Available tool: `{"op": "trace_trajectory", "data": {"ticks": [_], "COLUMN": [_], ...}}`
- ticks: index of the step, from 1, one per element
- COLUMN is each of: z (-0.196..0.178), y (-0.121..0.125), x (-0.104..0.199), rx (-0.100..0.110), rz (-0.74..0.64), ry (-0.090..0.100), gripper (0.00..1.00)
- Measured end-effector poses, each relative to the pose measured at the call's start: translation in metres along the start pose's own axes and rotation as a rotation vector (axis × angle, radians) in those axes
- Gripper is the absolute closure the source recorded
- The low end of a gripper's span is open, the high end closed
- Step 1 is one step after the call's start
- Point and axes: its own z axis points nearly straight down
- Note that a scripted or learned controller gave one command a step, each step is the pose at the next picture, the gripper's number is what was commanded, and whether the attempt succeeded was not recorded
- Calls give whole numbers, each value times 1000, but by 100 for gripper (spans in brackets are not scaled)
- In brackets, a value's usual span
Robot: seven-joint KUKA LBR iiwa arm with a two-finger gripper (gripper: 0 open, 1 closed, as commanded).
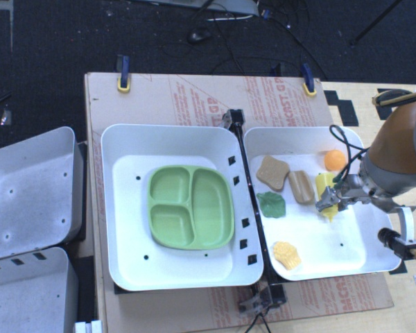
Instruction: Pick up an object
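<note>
The bench point(166, 92) carries two bins; the left bin point(118, 186) holds a green divided plate point(192, 207). In the right bin point(347, 255), the end effector point(329, 203) sits over a yellow piece point(323, 184); whether it grips, I cannot tell. Centre squarely before lifting, clear of the orange ball point(335, 159).

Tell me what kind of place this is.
Most likely a robotics lab test bench, not a kitchen: two white bins clamped on a board, toy food such as a bread slice beside a green divided plate, and loose cables on the dark floor.
</note>
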Motion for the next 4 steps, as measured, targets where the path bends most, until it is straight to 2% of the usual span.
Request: {"op": "trace_trajectory", "data": {"ticks": [1,2,3,4], "z": [-47,-110,-153,-150], "y": [6,9,16,29], "x": [-8,-7,-6,55], "rx": [4,4,5,8], "rz": [-3,-4,-4,-9], "ry": [3,3,3,6], "gripper": [100,100,100,100]}}
